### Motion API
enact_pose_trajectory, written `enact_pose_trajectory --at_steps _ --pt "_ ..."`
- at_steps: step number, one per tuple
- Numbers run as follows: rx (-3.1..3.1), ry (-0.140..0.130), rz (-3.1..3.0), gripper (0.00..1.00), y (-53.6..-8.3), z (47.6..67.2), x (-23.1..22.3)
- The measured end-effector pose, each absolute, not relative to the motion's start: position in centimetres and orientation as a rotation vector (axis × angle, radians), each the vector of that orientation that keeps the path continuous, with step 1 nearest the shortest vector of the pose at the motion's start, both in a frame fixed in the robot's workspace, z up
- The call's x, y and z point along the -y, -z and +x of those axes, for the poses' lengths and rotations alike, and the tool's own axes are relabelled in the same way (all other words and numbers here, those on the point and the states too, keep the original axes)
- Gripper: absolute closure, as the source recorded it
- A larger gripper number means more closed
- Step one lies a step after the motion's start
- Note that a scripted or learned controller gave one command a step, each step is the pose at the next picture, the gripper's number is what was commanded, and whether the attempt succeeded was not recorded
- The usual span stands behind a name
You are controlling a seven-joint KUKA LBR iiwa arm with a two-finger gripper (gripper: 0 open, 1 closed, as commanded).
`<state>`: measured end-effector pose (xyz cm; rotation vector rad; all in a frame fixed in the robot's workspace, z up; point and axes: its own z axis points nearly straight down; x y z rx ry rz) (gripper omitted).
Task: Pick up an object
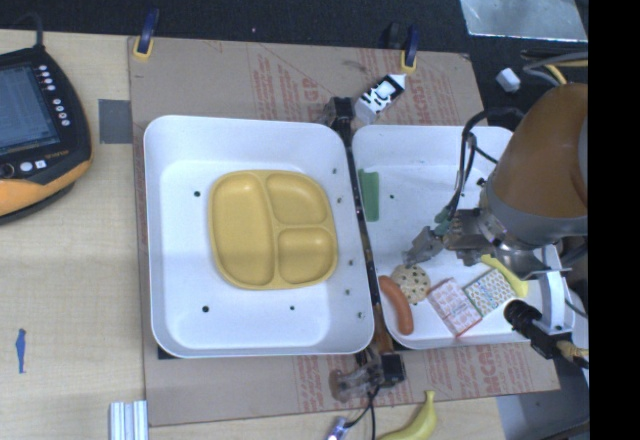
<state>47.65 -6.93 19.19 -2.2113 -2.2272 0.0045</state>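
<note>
Camera view: whether the jaws of the gripper [425, 246] are apart or together cannot be told; it hangs low in the right bin [420, 143], just above a cookie [410, 279]. Beside the cookie lie a sausage [396, 304] and 2 cards [453, 306]. A yellow tray [272, 228] sits in the left bin [175, 228].

The arm's grey and orange body [540, 168] covers much of the right bin [420, 153], hiding its far right wall and floor. The gripper [425, 246] is a dark blur, its tips hard to tell apart. A banana [415, 420] runs off the bottom edge. The teach pendant [35, 133] is cut by the left edge. The small cards [470, 298] seem printed, but are unreadable.
</note>
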Motion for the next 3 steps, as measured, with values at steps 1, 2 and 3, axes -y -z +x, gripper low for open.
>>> enact_pose_trajectory --at_steps 1,2,3 --pt "2.226 -0.006 -2.211 0.00 -9.1 49.1 9.5" --pt "2.228 -0.005 -2.211 0.00 -9.2 51.6 9.4" --pt "2.222 -0.003 -2.218 0.00 -9.2 57.4 17.3"
